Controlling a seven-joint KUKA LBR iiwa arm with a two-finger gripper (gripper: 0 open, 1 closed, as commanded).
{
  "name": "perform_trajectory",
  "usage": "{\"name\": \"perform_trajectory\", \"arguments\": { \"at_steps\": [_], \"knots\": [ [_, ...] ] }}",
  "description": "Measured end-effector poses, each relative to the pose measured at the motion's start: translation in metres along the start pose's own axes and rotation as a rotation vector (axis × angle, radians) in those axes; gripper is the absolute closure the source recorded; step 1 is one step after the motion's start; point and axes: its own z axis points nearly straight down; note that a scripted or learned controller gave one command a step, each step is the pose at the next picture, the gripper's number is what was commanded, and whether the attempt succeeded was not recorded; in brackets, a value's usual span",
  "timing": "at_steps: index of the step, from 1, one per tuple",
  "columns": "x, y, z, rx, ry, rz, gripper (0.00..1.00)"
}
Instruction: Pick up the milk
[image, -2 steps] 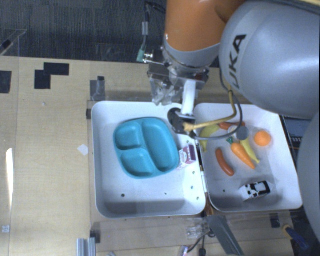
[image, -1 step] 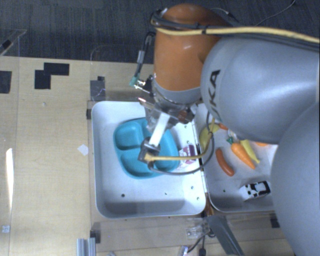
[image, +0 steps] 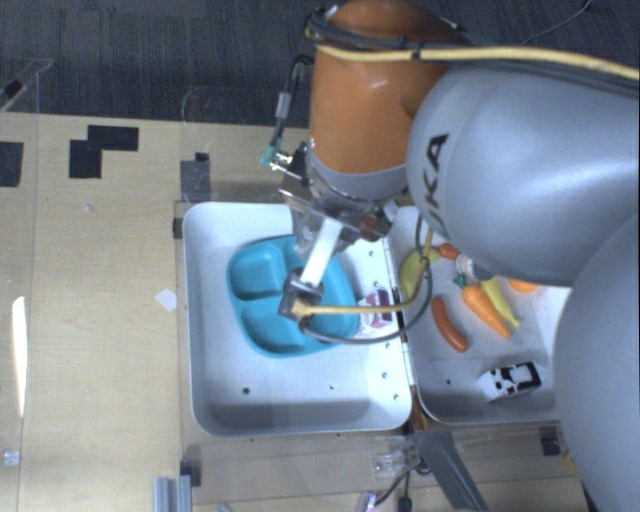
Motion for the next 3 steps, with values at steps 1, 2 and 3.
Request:
{"name": "perform_trajectory", "arguments": {
  "at_steps": [1,2,3],
  "knots": [
    [0.038,0.031,-0.082,-0.001,0.001,0.304,1.0],
    [0.016,0.051,-0.104,-0.002,-0.002,-0.684,1.0],
    [-0.04,-0.039,-0.105,-0.001,0.0,-0.269,1.0]
  ]
}}
